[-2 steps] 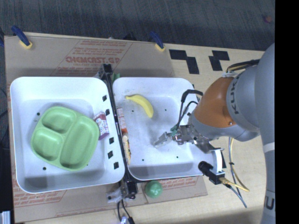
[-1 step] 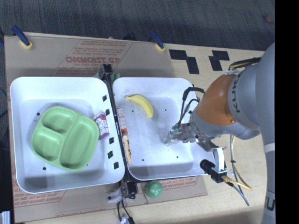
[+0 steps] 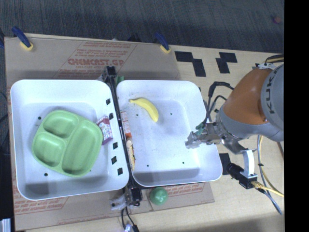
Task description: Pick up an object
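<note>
Nothing picked up yet: banana (image 3: 146,108) lying loose upper left in the right bin (image 3: 193,173), gripper (image 3: 194,140) at that bin's right edge, well apart, grip state impossible to tell.

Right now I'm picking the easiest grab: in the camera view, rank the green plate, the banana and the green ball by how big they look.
1. green plate, by far the largest
2. banana
3. green ball, smallest, sitting outside the bins

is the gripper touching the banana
Apart. The camera view shows bare white bin floor between the gripper at the right bin's right side and the banana.
</note>
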### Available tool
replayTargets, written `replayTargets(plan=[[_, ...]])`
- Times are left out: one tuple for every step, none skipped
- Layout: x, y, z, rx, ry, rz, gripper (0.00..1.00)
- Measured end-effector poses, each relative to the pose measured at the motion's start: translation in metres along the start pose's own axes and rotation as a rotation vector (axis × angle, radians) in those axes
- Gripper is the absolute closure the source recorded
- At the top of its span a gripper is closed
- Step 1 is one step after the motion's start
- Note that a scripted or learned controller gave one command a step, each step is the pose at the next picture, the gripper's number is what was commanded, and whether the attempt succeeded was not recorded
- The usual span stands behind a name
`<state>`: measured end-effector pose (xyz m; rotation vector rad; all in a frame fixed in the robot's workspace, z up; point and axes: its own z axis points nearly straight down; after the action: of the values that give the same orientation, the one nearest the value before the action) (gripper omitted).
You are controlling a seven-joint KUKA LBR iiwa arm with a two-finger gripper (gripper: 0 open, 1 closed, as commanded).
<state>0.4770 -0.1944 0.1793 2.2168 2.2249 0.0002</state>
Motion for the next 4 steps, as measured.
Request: replayTargets(plan=[[0.000,0.000,0.001,0.001,0.000,-0.001,0.00],[0.000,0.000,0.001,0.001,0.000,-0.001,0.00],[0.038,0.000,0.031,0.003,0.001,-0.005,0.00],[0.062,0.102,0.058,0.003,0.002,-0.003,0.00]])
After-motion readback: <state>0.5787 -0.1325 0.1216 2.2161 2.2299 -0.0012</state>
